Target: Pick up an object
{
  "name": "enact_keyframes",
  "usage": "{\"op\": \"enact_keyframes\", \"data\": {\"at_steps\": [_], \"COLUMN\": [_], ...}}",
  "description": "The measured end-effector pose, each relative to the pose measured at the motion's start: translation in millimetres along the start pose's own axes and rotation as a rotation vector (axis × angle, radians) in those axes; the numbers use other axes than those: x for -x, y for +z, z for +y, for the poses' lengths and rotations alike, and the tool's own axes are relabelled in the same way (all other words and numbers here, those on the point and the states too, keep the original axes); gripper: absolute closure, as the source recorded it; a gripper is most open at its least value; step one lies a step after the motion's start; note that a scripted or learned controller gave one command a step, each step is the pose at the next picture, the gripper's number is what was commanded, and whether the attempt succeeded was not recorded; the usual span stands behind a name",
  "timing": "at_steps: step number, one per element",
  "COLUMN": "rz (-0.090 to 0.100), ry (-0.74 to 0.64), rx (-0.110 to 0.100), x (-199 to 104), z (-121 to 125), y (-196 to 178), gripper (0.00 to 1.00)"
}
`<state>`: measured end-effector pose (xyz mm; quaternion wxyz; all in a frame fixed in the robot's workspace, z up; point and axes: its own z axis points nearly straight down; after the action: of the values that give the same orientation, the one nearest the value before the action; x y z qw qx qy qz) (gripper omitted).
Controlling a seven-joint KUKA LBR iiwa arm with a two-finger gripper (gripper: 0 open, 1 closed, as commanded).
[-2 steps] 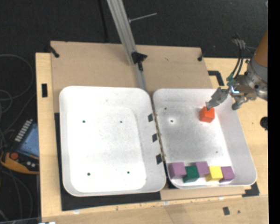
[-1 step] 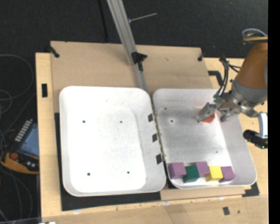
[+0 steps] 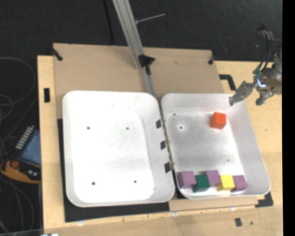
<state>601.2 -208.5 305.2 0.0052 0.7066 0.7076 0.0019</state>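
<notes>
Two-finger gripper (image 3: 250, 95), fingers spread and empty, hovers above the right white bin's (image 3: 250, 132) rim; descending there risks striking the rim, missing the small orange cube (image 3: 218, 120).

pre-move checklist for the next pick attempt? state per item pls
1. Two-finger gripper open: ok, fingers spread, nothing between them.
2. Gripper over a target: not ok, it sits at the right white bin's upper right rim.
3. Orange cube free-standing: ok, alone in the upper part of the bin.
4. Near-edge row separable: not ok; purple block, green block, second purple block, yellow block and third purple block are packed against the wall.
5. Path to orange cube clear: ok.
</notes>
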Motion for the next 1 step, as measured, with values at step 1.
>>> {"op": "enact_keyframes", "data": {"at_steps": [1], "rz": [0.004], "ry": [-0.005], "rx": [-0.006], "x": [-53.2], "z": [19.2], "y": [-15.0], "gripper": [0.0]}}
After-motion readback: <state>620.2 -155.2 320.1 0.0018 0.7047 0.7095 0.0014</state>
